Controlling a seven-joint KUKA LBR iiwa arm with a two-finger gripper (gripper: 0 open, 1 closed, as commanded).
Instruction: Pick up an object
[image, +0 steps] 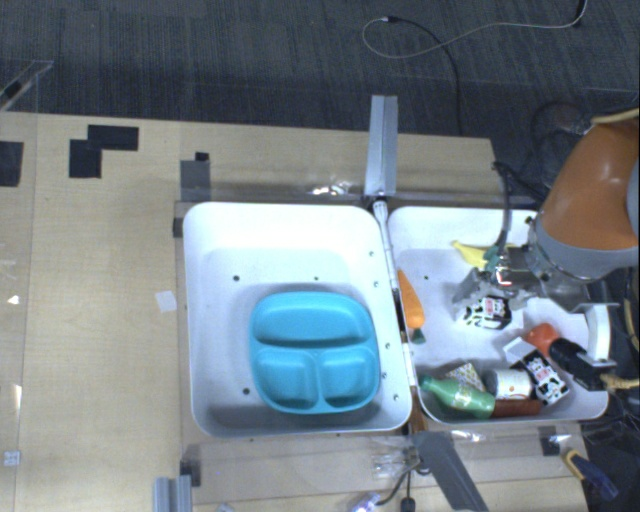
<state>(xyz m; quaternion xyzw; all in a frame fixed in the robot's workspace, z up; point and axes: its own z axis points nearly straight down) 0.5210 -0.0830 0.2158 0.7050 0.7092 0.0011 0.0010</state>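
Robot gripper (484, 288) low in the right bin (440, 240), jaws spread w/ a black-and-white toy (487, 313) just below them, prob. lined up for a grab; nothing held.

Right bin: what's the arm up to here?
The arm's gripper is down in the right bin, over a black-and-white toy and beside a yellow item. Nothing visibly held. Carrot, green bottle and other clutter lie around. The left bin holds a blue divided tray.
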